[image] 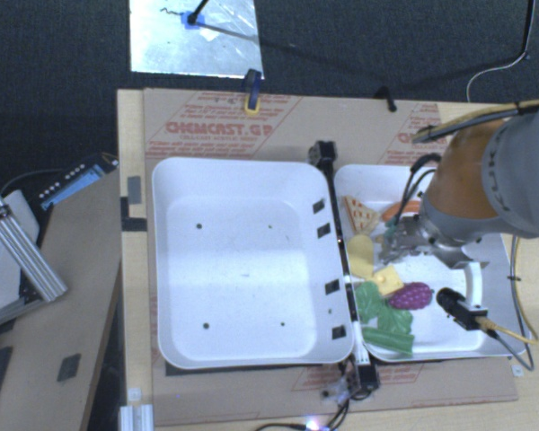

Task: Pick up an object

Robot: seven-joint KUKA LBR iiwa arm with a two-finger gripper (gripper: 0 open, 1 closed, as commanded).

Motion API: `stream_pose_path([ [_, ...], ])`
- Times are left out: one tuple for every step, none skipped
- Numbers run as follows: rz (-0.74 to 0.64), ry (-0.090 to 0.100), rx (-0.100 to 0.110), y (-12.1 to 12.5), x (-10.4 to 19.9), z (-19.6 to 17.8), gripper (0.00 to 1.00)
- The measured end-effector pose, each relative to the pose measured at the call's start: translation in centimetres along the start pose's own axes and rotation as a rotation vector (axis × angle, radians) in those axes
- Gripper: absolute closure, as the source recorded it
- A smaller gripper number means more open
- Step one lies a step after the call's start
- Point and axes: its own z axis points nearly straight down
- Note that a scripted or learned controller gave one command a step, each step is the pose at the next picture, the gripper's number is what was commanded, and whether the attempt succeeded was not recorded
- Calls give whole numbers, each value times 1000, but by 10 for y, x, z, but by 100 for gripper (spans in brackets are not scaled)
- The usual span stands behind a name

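From above, the arm (485, 182) reaches in from the right so its gripper (397, 241) hangs low over the right bin (481, 344), where all the toys are heaped against the left wall: yellow pieces (363, 257), purple grapes (410, 295), green beans (379, 317), a pizza slice (360, 214). The left bin (242, 268) sits beside it, presumably kept as the drop side. The gripper looks aimed at the yellow pieces, nothing visibly held

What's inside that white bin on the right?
The right bin holds toy food: purple grapes, green vegetables, yellow pieces and a slice. The arm covers whatever lies beneath it.
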Motion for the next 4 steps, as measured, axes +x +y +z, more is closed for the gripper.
stream_pose_path([
  [4,2,9,-75,2,11,100],
  [-14,3,-12,-4,112,-96,100],
  [-8,3,0,17,168,-89,100],
  [-5,2,-2,59,196,-89,100],
])
